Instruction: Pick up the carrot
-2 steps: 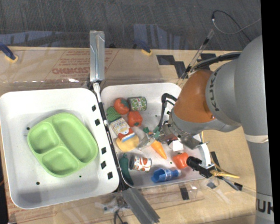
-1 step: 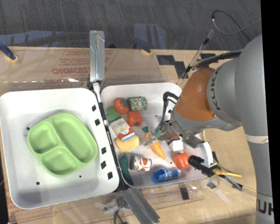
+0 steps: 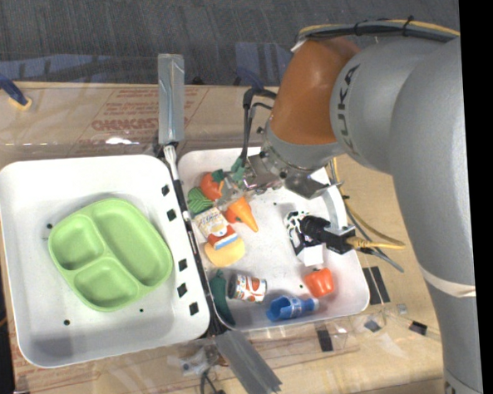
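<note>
The carrot (image 3: 245, 214) is a small orange cone lying in the right bin (image 3: 350, 298), near its upper left part, with its tip pointing down and to the right. My gripper (image 3: 246, 184) hangs directly above the carrot's thick end, very close to it. From this angle the wrist hides whether it touches the carrot. A green leafy piece (image 3: 199, 201) and a red-orange toy (image 3: 212, 186) lie just left of the carrot.
The right bin also holds a small labelled bottle (image 3: 215, 226), a yellow toy (image 3: 226, 251), a can (image 3: 249, 288), a blue bottle (image 3: 291, 306) and a red-orange cup (image 3: 319, 282). A green divided plate (image 3: 108, 252) rests in the left bin (image 3: 30, 330).
</note>
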Controlling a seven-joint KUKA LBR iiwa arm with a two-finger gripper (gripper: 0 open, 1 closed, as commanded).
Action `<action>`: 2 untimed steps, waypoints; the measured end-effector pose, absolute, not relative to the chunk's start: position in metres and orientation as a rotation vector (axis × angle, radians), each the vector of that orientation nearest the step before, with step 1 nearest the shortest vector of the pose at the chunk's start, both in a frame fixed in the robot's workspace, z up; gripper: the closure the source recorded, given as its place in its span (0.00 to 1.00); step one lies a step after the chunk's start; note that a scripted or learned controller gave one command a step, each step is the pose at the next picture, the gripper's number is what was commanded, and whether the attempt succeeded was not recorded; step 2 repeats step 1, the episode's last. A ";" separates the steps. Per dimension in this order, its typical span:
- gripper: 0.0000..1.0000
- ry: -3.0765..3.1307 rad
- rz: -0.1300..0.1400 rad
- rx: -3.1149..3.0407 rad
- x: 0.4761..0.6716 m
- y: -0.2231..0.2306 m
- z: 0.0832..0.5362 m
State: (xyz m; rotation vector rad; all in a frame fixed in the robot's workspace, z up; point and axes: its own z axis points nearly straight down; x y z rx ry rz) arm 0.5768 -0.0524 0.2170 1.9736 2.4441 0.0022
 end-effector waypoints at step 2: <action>1.00 2.219 -0.007 2.232 0.567 -0.021 0.193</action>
